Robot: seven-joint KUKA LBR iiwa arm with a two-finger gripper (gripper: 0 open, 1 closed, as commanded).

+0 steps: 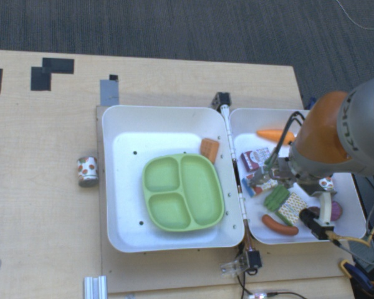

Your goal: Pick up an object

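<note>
We are looking down on the right bin, where the arm is reaching in from the right and covering much of the clutter. The claw is sitting low over the bin's left half, and we cannot tell its state, since the wrist is hiding it. Several small things are lying here as possible picks: a green piece is lying just below the claw, its long axis running on a slant from lower left to upper right; a checkered packet is touching its right side; a red sausage is lying near the front wall, long axis running left to right and tipping slightly down toward the right. A red-and-white packet is sitting just left of the claw, and an orange carrot is lying near the back wall, pointing left, its thick end passing under the arm. A purple thing is peeking out at the right, partly hidden by a white-and-black part of the arm. In the left bin a green plate with three compartments is lying flat, and an orange block is standing just beyond its far rim. On the bench, a small can is lying just outside the left bin's left wall.
</note>
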